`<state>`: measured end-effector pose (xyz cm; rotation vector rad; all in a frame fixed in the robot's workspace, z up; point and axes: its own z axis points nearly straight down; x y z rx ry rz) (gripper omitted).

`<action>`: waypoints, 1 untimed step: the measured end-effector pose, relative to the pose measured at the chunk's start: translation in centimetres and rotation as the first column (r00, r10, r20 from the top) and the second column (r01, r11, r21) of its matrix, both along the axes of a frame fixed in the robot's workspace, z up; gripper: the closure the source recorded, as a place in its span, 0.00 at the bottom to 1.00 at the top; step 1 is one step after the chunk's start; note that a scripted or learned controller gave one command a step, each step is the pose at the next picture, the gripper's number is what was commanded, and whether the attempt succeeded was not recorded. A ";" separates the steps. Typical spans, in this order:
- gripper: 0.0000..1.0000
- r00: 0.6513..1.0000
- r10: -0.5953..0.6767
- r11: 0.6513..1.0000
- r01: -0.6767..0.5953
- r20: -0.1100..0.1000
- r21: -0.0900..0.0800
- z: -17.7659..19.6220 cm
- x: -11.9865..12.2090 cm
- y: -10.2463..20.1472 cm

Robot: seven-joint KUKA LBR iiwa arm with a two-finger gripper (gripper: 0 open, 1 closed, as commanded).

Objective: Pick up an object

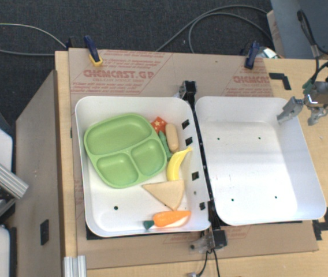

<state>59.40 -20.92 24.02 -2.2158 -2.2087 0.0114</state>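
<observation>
Spread wide and holding nothing: two-finger metal gripper point(304, 112), poised at the upper right rim of the shallow white right bin point(256, 172). Nothing picked yet; whole reach and grasp left. Well beyond the fingers, in the white left bin point(97, 218): one yellow toy banana point(176, 163), one tan wedge point(167, 193), one orange carrot point(171, 218), one sausage point(172, 136), one green divided plastic plate point(123, 150).

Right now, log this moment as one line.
tool: open, nothing held, over right bin's far right corner | left bin: green tray, banana, carrot, sandwich wedge | pick: not yet done
</observation>
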 end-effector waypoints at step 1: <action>0.00 1.000 0.004 1.000 -0.004 0.014 -0.004 0.8 0.3 0.1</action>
